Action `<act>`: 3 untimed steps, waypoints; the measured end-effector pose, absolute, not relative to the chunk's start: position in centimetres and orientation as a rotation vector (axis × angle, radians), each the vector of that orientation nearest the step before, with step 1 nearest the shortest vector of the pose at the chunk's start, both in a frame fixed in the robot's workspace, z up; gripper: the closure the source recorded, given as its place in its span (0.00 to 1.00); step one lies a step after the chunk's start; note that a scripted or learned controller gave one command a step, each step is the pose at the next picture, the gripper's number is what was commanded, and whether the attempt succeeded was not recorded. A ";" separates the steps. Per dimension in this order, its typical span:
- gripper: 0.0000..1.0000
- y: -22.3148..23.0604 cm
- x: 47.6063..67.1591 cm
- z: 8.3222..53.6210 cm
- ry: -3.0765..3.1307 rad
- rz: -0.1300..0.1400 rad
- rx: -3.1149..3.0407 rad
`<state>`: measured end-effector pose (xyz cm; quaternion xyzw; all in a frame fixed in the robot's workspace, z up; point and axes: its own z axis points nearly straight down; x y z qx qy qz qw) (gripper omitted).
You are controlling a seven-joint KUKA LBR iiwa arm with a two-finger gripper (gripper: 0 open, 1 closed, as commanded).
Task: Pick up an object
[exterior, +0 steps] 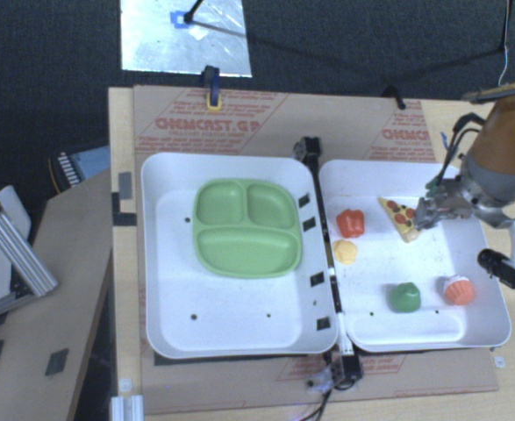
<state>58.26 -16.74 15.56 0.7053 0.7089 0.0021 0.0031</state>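
In the right bin [481,327] lie a pizza slice [398,216], a red pepper [351,224], a small yellow piece [346,252], a green round toy [405,297] and an orange cupcake [458,290]. My gripper [425,214] hangs low at the pizza slice's right end, touching or almost touching it. The arm with its orange band [509,139] comes in from the right above it. I cannot make out how the fingers stand.
The left bin [165,314] bears a green divided plate [244,227]. A black divider with clips [320,261] runs between the bins. A black bracket [505,268] juts over the right bin's right rim. Cardboard lies under both bins.
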 end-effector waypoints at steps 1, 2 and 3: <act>1.00 -16.8 58.5 21.0 2.222 0.006 2.212; 1.00 -11.0 59.0 20.8 2.232 0.004 2.210; 1.00 -4.7 58.4 21.7 2.234 0.005 2.210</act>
